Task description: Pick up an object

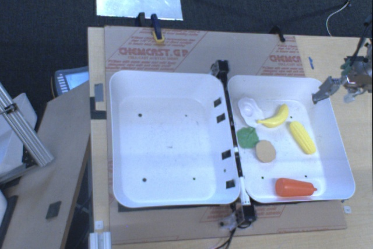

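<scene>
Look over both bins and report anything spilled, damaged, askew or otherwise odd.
Nothing stands out. The banana, corn cob, carrot, green piece, tan disc and white item lie loose but intact in the right bin. The claw sits at that bin's far right rim.

Even, bright overhead light; white bins [175, 81] glare slightly; picture mildly soft.

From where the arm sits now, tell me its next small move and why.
Probably swing the gripper in over the right bin and towards the corn. The gripper hangs at that bin's far right corner with nothing between its fingers, and the corn is the nearest item, lying apart from the banana and carrot.
</scene>
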`<act>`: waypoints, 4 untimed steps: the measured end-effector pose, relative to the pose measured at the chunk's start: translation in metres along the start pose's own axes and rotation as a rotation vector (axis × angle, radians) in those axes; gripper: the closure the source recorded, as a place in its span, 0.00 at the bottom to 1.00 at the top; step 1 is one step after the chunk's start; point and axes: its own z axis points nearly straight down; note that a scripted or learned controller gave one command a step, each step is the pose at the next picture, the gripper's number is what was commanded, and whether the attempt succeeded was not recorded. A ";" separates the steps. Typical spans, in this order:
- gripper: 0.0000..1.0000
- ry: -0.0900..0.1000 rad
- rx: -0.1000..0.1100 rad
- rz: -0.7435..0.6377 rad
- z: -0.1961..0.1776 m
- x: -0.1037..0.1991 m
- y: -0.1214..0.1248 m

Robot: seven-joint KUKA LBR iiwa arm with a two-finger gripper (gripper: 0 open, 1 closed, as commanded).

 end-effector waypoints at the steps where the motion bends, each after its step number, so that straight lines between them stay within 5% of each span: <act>1: 0.00 0.003 0.005 -0.006 0.082 0.038 0.043; 2: 0.00 0.001 0.003 -0.002 0.203 0.063 0.023; 3: 0.00 0.003 -0.010 -0.008 0.091 0.127 0.017; 4: 0.00 0.002 -0.005 -0.003 0.023 0.144 -0.035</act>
